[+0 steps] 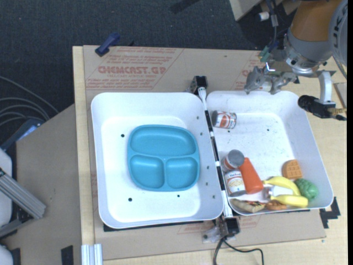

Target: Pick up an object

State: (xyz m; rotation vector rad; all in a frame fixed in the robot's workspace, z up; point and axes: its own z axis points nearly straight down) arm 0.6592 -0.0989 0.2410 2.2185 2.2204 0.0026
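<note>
My gripper (268, 83) hangs over the far rim of the right bin (292, 127), clear of everything in it. Closest to it is a small red-and-white can (224, 119), lying on its side near the bin's far left. At the near end are a grey-topped can (234, 159), an orange bottle (251, 175), a labelled jar (235, 184), two yellow bananas (285, 185), a waffle-like brown piece (292, 169), a green item (308, 190) and a flat brownish item (248, 205).
The left bin (110, 148) holds a blue divided plate (163, 158). Black clips (199, 84) join the bins at the far and near ends. A blue object (107, 44) lies off the bench's far left corner.
</note>
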